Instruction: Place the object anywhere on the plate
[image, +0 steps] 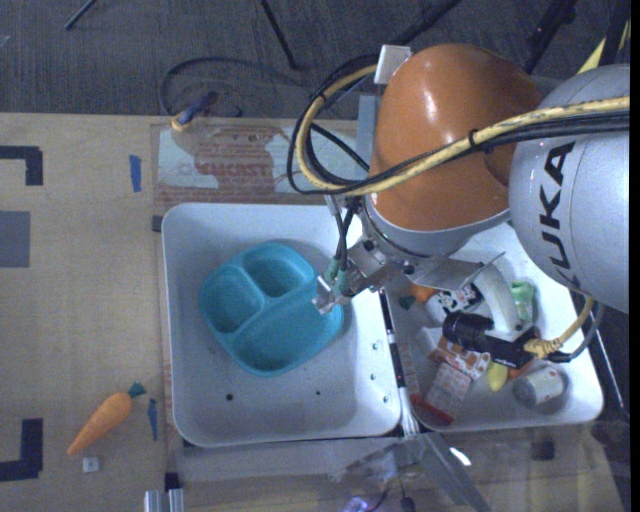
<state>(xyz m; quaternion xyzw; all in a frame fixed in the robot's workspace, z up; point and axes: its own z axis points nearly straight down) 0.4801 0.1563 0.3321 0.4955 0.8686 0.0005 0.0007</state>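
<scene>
A blue divided plate (262, 305) lies in the left white bin (200, 400), toward its upper middle. My gripper (332, 292) reaches down from the big orange and grey wrist and sits right at the plate's right rim, over the edge of the large compartment. A small greenish bit shows by the gripper's tip, too small to identify. Whether anything is held there is unclear. The plate's compartments look bare.
The right bin (585, 405) holds several items: a black bottle (485, 335), a red and white packet (450, 380), a grey cylinder (540, 385) and a green piece (522, 296). An orange toy carrot (100, 420) lies on the bench left of the bins.
</scene>
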